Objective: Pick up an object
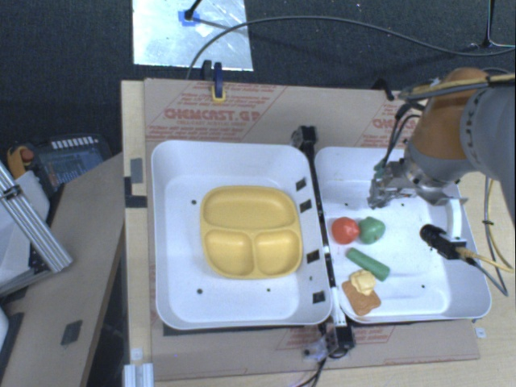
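Two white bins sit side by side before me. My left bin (173, 216) holds a yellow divided tray (250, 230). My right bin (451, 297) holds a red ball (345, 230) touching a green ball (372, 230), a green cylinder (368, 264) and a yellow-and-orange piece (363, 290). My gripper (385, 190) hangs above the balls, gripping nothing; whether it is spread or closed I cannot tell.

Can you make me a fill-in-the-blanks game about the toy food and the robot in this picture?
1. The yellow tray has ____ compartments.
2. The red tomato sits in the ____ bin.
3. Touching the tomato is a round ____ toy.
4. The gripper hangs over the right bin, beyond the ____.

Missing words: three; right; green; tomato
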`<action>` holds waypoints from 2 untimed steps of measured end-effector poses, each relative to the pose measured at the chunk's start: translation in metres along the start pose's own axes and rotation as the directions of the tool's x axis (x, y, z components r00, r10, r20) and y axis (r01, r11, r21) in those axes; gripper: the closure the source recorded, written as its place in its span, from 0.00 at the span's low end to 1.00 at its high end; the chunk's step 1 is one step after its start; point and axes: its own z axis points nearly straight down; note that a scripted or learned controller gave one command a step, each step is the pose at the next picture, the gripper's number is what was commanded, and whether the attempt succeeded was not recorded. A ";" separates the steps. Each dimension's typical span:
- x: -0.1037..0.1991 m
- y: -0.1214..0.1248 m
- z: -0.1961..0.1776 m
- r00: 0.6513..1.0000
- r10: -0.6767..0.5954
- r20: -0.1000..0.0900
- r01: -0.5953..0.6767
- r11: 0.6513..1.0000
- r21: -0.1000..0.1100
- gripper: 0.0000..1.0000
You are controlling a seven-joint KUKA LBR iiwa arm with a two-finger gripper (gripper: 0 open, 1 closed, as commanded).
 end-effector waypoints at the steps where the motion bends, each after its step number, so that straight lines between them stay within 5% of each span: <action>1: -0.004 0.005 -0.045 1.000 -0.001 0.000 0.001 1.000 -0.003 1.00; 2: -0.004 0.006 -0.099 1.000 -0.002 0.001 0.002 1.000 -0.004 1.00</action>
